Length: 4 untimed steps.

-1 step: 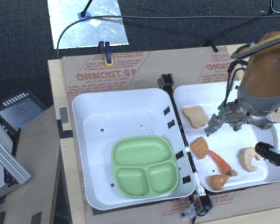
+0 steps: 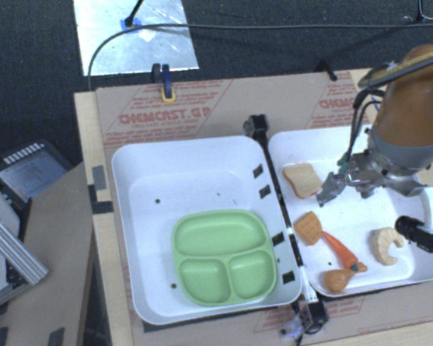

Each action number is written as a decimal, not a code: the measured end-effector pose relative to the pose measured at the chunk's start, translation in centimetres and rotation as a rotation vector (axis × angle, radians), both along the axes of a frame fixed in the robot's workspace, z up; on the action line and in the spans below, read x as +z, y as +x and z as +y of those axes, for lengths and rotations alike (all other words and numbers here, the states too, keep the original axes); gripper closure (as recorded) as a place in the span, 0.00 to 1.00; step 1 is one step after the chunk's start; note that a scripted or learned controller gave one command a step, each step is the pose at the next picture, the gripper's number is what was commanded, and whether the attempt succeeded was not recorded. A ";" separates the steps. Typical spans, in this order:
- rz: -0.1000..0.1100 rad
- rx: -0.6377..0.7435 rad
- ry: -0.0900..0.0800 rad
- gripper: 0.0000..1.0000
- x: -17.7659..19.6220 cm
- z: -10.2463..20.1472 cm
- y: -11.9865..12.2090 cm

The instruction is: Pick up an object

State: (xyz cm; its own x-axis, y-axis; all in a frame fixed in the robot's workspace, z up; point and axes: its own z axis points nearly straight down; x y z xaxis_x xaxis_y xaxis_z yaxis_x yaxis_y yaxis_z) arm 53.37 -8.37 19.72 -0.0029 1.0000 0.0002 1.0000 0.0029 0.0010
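My gripper (image 2: 330, 190) hangs over the right bin (image 2: 330, 140), just right of the toast slice (image 2: 302, 180), w/ nothing between the tips; whether they're spread or closed I can't tell from this angle, too dark & small. Step in hand, as I judge it: settle on one obj & come down on it. Nearest pick is the toast, lying flat near the bin's left wall, so I'd want the tips straddling its narrow width and pressed low to the floor, else they'll skate over the top. Other options lie nearer the front: the waffle piece (image 2: 309, 228), the carrot (image 2: 342, 251) touching it & running down-right, the pear-like fruit (image 2: 338, 279) by the front wall, and the croissant-like piece (image 2: 387, 244) to the right. Carrot is prob the easier grab if I close across its thin body, but the waffle crowds one end. Pose: my arm (image 2: 421, 116) reaches in from the right, orange band high over the bin's right side, wrist bent down & leftward so the tool points toward the toast. Left bin (image 2: 134, 170) holds a green divided tray (image 2: 223, 255); not my concern.
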 end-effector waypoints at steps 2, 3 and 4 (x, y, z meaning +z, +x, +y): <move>-0.002 -0.003 0.002 0.00 -10.6 -0.6 -0.3; -0.009 0.000 0.004 1.00 -9.1 -0.5 0.0; -0.005 -0.002 -0.002 1.00 -3.6 -1.5 -0.3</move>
